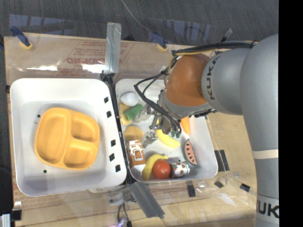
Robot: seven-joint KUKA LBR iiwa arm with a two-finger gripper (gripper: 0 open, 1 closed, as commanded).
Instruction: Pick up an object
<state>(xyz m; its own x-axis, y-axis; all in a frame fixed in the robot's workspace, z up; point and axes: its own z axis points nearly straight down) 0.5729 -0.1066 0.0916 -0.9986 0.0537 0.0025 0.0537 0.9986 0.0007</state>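
Arm (236, 84) over right bin (208, 150) | claw (163, 129) grip unclear | bench (61, 56) plastic-covered | dark floor (57, 4)

Grey arm (246, 84) reaches in from right, orange band above wrist, tool (163, 129) pointed down.

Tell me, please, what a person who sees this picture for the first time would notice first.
The big grey arm with its orange band comes in from the right and hangs over the right bin, its hand down among the toy food there. That bin is crowded: a banana, a tomato, a watermelon slice and a white egg. In the left bin lies a yellow divided plate.
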